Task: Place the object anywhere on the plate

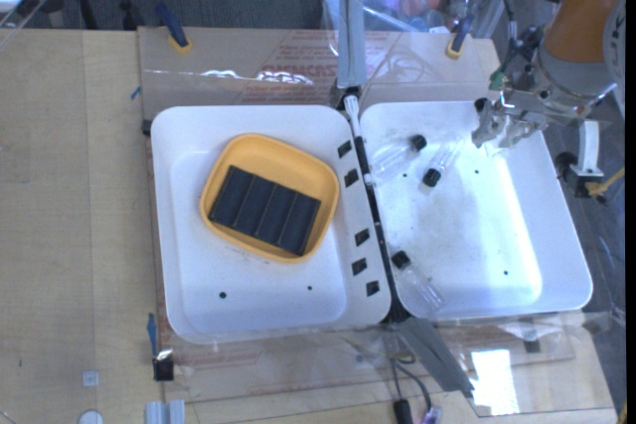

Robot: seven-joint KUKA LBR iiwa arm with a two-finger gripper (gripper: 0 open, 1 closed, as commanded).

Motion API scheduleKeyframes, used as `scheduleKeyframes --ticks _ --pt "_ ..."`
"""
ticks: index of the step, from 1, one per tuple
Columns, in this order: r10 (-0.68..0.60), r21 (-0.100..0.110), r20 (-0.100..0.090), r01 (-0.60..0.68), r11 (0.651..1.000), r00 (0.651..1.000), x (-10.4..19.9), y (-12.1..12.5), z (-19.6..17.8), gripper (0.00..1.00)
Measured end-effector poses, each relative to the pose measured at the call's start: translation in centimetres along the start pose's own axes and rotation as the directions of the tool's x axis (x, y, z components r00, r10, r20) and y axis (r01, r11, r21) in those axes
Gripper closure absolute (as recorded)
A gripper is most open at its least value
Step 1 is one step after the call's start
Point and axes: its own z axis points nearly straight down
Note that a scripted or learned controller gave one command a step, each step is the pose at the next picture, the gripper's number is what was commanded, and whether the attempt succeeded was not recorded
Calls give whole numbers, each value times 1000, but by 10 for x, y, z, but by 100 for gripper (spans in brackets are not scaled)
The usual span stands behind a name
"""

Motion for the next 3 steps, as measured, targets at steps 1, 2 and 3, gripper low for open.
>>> scheduleKeyframes --ticks 1,2,3 --pt "-143 -4 0 143 990 990 21 9 4 100" --pt "-349 0 -2 349 937 937 40 6 37 100" --pt "-509 -2 -2 509 861 861 76 -21 4 100"
